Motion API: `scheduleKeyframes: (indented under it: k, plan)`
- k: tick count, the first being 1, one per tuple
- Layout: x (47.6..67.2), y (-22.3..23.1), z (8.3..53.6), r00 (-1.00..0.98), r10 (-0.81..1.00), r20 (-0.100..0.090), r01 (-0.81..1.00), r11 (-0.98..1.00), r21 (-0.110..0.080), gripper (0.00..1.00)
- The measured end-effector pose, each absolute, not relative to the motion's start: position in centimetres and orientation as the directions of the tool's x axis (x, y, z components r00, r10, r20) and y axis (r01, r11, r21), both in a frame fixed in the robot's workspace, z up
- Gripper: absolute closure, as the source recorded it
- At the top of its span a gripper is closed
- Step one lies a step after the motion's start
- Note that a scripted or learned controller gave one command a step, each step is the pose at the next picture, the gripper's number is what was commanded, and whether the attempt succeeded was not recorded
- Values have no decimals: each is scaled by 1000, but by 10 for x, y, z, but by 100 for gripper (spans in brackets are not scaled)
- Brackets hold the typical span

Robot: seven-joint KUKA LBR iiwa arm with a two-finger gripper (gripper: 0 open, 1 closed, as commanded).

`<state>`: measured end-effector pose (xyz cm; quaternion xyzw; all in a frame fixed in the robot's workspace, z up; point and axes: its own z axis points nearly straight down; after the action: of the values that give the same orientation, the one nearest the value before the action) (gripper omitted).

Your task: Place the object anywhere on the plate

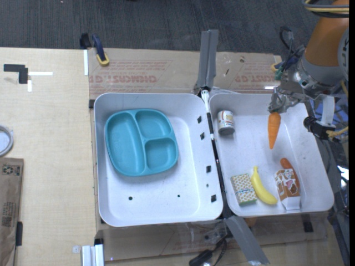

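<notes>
An orange carrot (273,131) hangs point down above the back of the right bin (313,148), its top end between the fingers of my gripper (275,108), which is shut on it. The blue plate (128,148) with three compartments lies in the left bin (155,204), toward its back left, far to the left of the gripper. Nothing lies on the plate.
In the right bin are a small tin can (225,122) at the back left, and along the front a banana (262,187), a green-and-tan packet (243,189), a small carton (287,188) and a red piece (285,163). A ridge with clips (209,148) divides the bins.
</notes>
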<state>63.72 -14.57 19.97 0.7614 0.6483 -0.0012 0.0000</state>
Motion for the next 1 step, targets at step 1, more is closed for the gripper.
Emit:
scheduleKeyframes:
  k: [1]
  plan:
    - [645, -64, 191, 83, 997, -1, 997, -83, -3, 100]
